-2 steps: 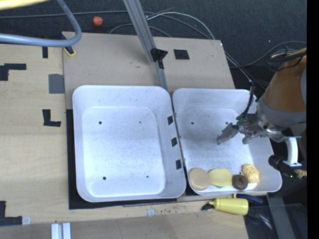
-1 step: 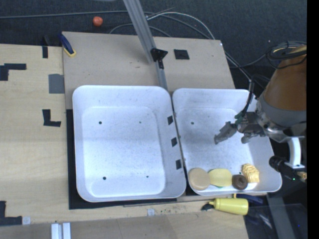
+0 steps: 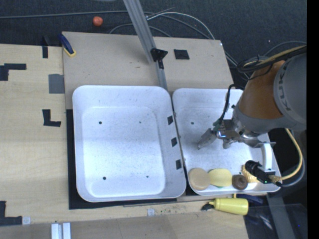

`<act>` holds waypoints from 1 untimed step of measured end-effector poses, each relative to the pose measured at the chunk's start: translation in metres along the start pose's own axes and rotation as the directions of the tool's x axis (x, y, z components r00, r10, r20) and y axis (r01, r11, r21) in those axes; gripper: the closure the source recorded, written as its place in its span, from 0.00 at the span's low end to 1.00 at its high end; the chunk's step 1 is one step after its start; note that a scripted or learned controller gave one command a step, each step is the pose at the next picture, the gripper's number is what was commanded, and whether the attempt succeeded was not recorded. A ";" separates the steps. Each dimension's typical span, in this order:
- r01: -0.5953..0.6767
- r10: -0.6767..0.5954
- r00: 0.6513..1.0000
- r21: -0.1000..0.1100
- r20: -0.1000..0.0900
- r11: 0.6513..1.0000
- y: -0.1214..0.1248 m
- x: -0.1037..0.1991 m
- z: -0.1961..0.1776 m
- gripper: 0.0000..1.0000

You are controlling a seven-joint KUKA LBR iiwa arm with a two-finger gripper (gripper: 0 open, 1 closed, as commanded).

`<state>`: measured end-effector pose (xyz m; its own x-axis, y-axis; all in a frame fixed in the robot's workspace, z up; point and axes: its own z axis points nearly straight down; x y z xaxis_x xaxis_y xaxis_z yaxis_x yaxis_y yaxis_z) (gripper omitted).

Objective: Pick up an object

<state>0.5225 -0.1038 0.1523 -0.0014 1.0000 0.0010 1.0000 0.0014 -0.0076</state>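
We see the grey two-finger gripper (image 3: 212, 137) over the right shallow white bin (image 3: 192, 106), fingers spread, nothing between them. At the bin's 6 o'clock edge lie a tan round disc (image 3: 198, 178), a pale yellow rounded object (image 3: 219, 177) touching it, and a small brown round piece (image 3: 239, 182).

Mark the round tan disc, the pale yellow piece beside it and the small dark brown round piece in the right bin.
Round tan disc (image 3: 198, 178): camera view, top face.
Pale yellow piece (image 3: 220, 177): camera view, centre.
Small dark brown round piece (image 3: 239, 182): camera view, top.
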 end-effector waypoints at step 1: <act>0.064 -0.064 0.998 -0.015 0.002 0.998 -0.006 0.005 -0.110 0.00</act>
